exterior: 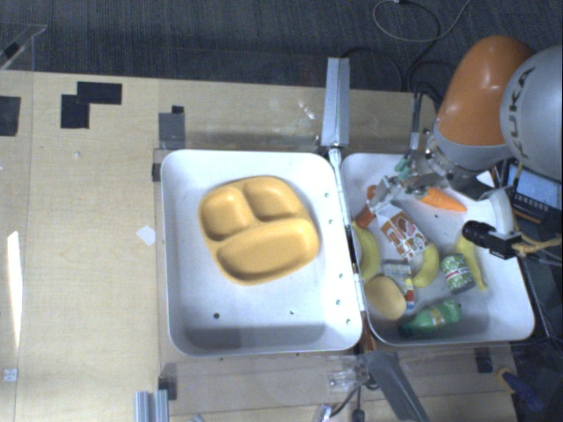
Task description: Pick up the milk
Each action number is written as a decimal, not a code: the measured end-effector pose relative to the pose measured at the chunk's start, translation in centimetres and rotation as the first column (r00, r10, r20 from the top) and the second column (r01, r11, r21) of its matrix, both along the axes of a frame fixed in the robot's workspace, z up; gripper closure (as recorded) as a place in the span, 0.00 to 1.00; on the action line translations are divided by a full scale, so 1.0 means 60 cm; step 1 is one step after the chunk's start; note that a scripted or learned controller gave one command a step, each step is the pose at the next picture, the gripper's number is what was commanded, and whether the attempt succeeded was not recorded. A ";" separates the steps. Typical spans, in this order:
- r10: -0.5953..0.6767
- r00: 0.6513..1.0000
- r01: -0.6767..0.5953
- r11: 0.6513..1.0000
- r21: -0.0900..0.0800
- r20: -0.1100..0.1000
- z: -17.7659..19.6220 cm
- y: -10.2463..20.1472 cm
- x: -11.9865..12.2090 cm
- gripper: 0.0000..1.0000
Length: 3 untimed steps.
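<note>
Gripper [406, 176] seemingly touching milk [400, 229]

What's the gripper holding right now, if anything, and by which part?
It cannot be told. The gripper sits low over the top end of the milk carton in the right bin, but no grip on it is visible.

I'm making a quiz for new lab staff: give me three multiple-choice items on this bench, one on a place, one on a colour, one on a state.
1. Where is the milk carton?
A. right bin
B. left bin
C. on the bench

2. What colour is the divided tray?
A. blue
B. yellow
C. red

3. How does the milk carton lie?
A. standing upright
B. hanging in the air
C. on its side among the fruit

Answers: 1 A, it lies in the right bin beside the bananas. 2 B, the tray in the left bin is yellow. 3 C, its printed side faces up.
</note>
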<state>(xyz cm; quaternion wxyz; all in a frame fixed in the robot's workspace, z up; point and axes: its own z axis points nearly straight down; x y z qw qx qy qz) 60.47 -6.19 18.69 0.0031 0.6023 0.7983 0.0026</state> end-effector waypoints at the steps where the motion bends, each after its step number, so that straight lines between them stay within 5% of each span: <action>1: 0.193 0.981 -0.193 0.981 -0.002 0.000 -0.149 -0.047 -0.032 0.00; 2: 0.193 0.981 -0.193 0.981 -0.004 0.007 -0.129 -0.046 -0.028 1.00; 3: 0.016 1.000 -0.016 1.000 -0.001 -0.001 0.000 0.010 0.076 1.00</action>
